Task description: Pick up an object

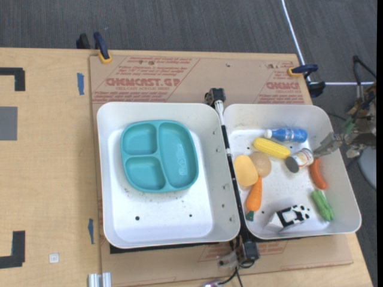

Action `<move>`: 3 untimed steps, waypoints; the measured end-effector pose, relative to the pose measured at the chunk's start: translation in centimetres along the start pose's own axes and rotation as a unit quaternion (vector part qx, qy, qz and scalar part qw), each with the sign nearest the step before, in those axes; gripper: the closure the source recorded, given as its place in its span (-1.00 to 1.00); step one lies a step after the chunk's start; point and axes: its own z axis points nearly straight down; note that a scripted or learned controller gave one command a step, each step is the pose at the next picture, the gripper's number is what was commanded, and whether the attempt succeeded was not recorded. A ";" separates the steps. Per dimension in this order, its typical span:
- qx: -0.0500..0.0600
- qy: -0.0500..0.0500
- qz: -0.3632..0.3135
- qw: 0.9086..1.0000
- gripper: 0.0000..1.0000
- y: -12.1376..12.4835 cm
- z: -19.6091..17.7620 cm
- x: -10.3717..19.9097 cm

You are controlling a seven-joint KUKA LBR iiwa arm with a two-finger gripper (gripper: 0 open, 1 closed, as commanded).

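1. The table (42, 160) carries two shallow white bins side by side, resting on a printed cardboard sheet (149, 76).
2. The left bin (114, 220) holds a teal divided plate (160, 156), which sits toward the bin's far left part.
3. The right bin (341, 220) holds the loose objects, clustered from its left wall across to its right wall.
4. Near the right bin's left wall lies a yellow rounded piece (245, 170), with an orange carrot (254, 197) just below it pointing toward the near edge.
5. A pale tan round object (261, 163) touches the yellow piece on its right.
6. A corn cob (271, 147) lies tilted just beyond them, and a blue and white bottle (287, 135) lies beside it toward the far wall.
7. A black and white toy (292, 216) sits near the bin's near edge.
8. A small can-like object with a grey end (297, 159) lies right of the corn.
9. An orange-red piece (318, 175) and a green piece (322, 205) lie along the right wall.
10. The tool (328, 146) reaches in over the right bin's right wall, its tip just right of the can-like object and above the orange-red piece; contact cannot be judged.
11. Whether the tool is open or closed cannot be told; nothing is visibly gripped.
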 end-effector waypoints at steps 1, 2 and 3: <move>-0.002 0.000 -0.007 1.000 -1.00 -0.5 14.3 4.4; -0.003 -0.001 -0.133 0.991 -1.00 4.8 14.3 8.9; -0.001 0.000 -0.078 0.997 -1.00 -5.0 14.3 10.3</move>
